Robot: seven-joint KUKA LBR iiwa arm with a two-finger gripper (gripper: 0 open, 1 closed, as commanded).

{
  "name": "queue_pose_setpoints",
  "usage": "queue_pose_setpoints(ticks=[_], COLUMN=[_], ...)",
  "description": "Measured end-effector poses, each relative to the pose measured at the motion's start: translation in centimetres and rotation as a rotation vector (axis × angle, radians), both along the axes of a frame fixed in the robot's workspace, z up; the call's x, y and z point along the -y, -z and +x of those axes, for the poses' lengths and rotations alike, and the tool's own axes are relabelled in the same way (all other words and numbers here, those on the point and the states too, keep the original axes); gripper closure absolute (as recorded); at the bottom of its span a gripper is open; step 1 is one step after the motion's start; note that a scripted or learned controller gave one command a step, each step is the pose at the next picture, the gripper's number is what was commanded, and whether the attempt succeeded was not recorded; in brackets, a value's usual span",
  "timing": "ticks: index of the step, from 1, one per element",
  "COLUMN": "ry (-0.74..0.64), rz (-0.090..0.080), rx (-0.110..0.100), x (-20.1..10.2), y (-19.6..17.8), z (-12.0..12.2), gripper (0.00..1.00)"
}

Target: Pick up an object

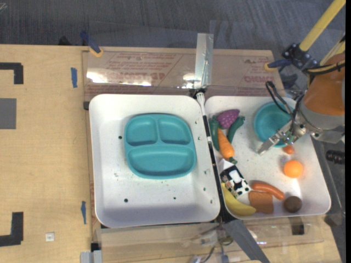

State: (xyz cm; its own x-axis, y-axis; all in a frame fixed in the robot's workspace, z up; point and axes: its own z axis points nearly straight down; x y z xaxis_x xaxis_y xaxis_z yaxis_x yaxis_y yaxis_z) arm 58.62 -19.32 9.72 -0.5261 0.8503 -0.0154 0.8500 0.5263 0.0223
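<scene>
- Only lettering anywhere is the red print on the clear plastic sheets behind the 2 bins, and it's too small and washed out to read.
- The left sheet (137, 64) has a few lines of red text, glare across the bottom, no word I can make out.
- The right sheet (241, 67) has the same kind of red print, just as blurry.
- The blue tape bits (74, 76) on the table (38, 147) carry no writing I can see.
- No brand, number or label is legible on the toys or bins.
</scene>
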Motion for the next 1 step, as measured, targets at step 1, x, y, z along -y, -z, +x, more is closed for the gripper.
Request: queue_pose_setpoints(ticks=[1], ry=[-0.01], rz=[0.001], rx=[0.007], x=[-0.48], y=[-1.28], z=[0.37], gripper=[1.0])
